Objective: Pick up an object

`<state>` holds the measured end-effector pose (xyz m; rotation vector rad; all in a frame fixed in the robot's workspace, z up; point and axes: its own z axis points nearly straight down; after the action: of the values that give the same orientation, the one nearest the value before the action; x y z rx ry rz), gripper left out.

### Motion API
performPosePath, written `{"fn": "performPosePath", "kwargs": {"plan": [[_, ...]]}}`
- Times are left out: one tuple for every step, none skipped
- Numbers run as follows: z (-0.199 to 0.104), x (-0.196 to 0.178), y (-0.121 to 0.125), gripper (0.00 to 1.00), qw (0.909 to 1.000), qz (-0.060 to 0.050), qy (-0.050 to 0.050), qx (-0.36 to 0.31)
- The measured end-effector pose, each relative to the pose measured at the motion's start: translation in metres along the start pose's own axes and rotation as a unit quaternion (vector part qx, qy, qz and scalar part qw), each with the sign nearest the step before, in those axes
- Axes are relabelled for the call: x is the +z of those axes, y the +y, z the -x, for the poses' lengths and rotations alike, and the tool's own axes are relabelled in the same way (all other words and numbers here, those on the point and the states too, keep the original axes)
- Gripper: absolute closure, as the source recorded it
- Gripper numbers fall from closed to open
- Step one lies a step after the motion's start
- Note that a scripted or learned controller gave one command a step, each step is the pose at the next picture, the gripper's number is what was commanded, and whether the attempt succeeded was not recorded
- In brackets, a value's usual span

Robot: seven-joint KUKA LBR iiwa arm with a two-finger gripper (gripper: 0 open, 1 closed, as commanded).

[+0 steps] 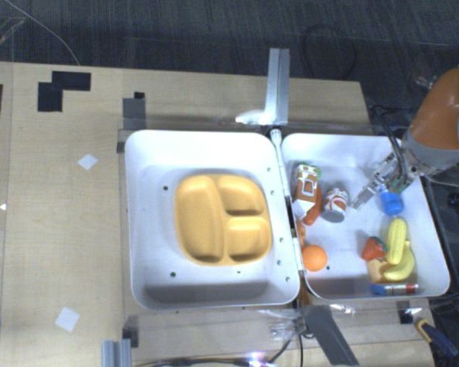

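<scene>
Camera view: my gripper (377, 185) hovers near the right bin's (436, 281) far right corner, beside a blue cap (391, 202); finger state cannot be determined.

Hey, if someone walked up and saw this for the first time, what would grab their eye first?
Probably the big yellow divided tray sitting in the middle of the left bin. Next, the bright jumble in the right bin: an orange ball near its front left corner, bananas at the right, and a blue cap just under the end effector reaching in from the right.
</scene>
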<state>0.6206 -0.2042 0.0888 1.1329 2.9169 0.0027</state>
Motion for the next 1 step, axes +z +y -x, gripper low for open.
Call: {"fn": "performPosePath", "kwargs": {"plan": [[0.0105, -0.0002, 0.0495, 0.0, 1.0, -0.007, 0.003, -0.001]]}}
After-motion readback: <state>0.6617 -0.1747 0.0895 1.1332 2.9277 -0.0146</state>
